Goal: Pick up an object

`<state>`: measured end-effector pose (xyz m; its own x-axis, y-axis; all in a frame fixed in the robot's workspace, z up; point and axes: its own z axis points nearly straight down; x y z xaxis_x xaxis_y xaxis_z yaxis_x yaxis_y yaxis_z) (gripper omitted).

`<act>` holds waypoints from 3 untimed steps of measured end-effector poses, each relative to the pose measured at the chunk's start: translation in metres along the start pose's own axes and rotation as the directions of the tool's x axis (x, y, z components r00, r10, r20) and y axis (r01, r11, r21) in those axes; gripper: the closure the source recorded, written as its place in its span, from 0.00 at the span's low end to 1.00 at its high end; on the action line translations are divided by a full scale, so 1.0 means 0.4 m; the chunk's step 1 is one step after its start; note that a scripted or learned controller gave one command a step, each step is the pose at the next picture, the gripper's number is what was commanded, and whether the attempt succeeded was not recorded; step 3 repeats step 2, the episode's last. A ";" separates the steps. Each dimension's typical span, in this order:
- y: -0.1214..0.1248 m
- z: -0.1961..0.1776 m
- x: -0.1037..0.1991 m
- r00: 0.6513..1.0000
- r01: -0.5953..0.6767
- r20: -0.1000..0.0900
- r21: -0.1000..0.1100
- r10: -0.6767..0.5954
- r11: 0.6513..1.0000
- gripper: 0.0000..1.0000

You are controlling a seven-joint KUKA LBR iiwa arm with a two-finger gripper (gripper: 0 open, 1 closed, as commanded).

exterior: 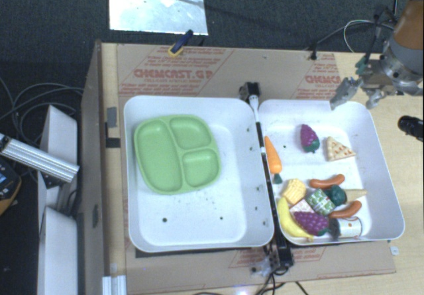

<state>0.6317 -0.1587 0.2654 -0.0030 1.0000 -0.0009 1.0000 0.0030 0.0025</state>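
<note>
My gripper (358, 93) hangs over the back right corner of the right bin (379, 154), open, with nothing between its fingers. Below it in the bin lie a purple plum-like fruit (309, 137) and a tan wedge (338, 149). An orange carrot (272, 156) lies along the bin's left wall. Crowded at the front are a red sausage (326, 181), a corn cob (294, 190), a banana (285, 217), purple grapes (310, 222), a dark green piece (336, 195) and a small can (350, 227).
The left bin (152, 221) holds a green divided plate (177, 153). A black clip (251, 92) sits at the back where the two bins meet. Cardboard (192, 68) lies under the bins. Cables run behind the right bin.
</note>
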 end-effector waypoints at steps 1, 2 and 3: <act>-0.010 0.435 0.077 1.000 0.001 -0.002 0.005 -0.001 1.000 0.00; -0.005 0.403 0.076 1.000 0.003 0.000 -0.002 -0.003 1.000 1.00; -0.005 0.403 0.076 1.000 0.003 0.000 -0.002 -0.003 1.000 1.00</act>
